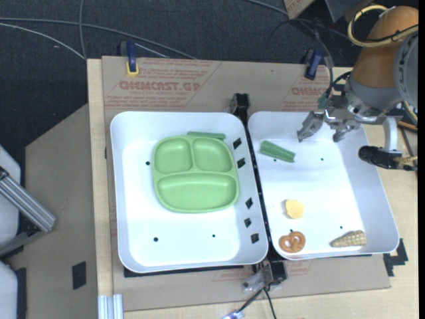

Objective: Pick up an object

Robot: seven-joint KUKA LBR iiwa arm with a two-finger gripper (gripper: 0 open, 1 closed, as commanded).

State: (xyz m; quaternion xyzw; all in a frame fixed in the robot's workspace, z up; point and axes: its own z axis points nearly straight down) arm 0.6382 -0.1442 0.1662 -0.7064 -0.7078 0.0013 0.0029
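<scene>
Tool (323, 130): fingers spread, nothing held. Smooth green bar (277, 151) just left. "CHEMCAST GP" is printed on brown board (159, 85).

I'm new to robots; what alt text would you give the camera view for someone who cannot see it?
A grey and orange robot arm holds its open tool above the far end of the right white bin, which contains a green stick, a yellow piece, a pretzel and a cone. The left bin holds a green divided plate.
</scene>
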